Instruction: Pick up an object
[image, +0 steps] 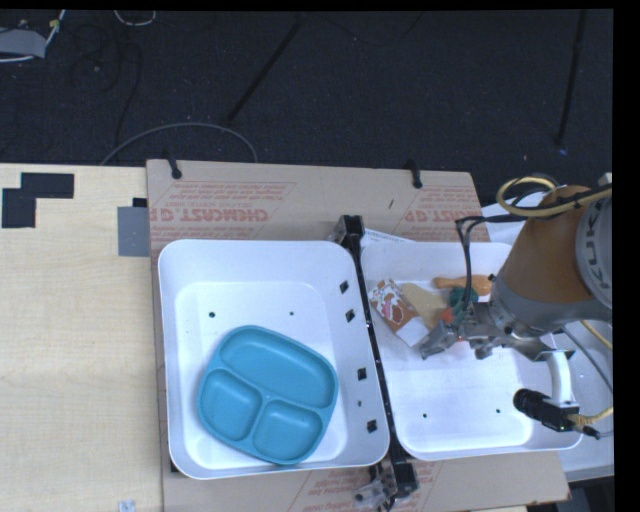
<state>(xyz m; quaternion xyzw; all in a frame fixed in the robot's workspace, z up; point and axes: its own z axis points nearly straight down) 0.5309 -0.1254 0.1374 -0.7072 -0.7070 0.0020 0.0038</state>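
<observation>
My gripper (441, 343) hangs low over the right bin (470, 430), near the bin's middle, on the grey arm with its orange band (545, 262). Just to its upper left lies a crumpled snack packet (391, 305) printed in red and white, with a tan piece (421, 297) beside it. An orange object (472, 284) and a small green one (460, 299) lie right behind the gripper, partly covered by the wrist. The gripper's tip is close to the packet; whether it touches is unclear.
The left bin (190, 275) holds a blue divided plate (267, 394). A black divider (365, 350) runs between the bins. Cables and a black fitting (545, 408) sit at the right bin's right edge. Cardboard lies under both bins.
</observation>
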